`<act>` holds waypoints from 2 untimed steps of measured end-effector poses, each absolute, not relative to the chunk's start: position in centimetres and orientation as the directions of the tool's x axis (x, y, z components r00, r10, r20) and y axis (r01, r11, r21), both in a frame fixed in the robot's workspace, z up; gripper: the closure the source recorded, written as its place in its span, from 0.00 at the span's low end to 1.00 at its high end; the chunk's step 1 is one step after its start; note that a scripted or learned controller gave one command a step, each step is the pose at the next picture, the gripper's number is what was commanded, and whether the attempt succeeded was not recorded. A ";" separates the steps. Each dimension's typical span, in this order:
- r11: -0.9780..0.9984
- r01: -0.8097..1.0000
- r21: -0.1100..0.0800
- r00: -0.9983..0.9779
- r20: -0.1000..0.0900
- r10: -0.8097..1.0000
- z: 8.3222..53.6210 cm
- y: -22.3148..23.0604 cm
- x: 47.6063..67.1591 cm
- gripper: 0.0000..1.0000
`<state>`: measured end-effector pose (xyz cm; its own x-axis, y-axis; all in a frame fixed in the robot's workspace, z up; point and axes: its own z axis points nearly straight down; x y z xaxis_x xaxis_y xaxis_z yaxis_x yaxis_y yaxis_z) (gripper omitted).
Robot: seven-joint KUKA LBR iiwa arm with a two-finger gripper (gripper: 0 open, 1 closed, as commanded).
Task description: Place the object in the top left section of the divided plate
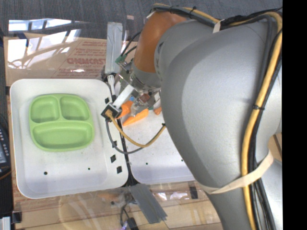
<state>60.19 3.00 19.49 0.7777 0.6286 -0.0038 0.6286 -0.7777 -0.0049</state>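
Reaching low into the right bin [158, 174], the gripper [140, 101] sits over an orange object [135, 118] that lies on the bin floor near the shared wall between the two bins; the grey arm [216, 80] and its orange band [151, 32] hide most of the wrist; whether the fingers are spread or pressed together cannot be told, since the tips are lost among the cabling and the object's orange; the object appears to rest on the floor, a pale-tipped end pointing left, and nothing shows it between the fingers; step in hand, as judged: securing the pick; to do it well, centre the fingers across the object's narrow width, not its length, and settle low enough to catch it before closing; a yellow cable [136, 140] loops just beside the object and could snag or nudge it; the green divided plate [61, 121] waits in the left bin [62, 181], well apart from the object; its top left section [44, 108] is small, so the carry should clear the bin walls and end squarely over that compartment before release.
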 end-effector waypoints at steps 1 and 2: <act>-0.861 0.509 -0.002 0.861 0.000 0.509 27.5 -1.2 53.8 1.00; -0.922 0.388 -0.006 0.922 -0.010 0.388 18.9 1.4 57.3 1.00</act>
<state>57.28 1.44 18.85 0.9217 0.3879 -0.0095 0.3879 -0.9217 -0.0058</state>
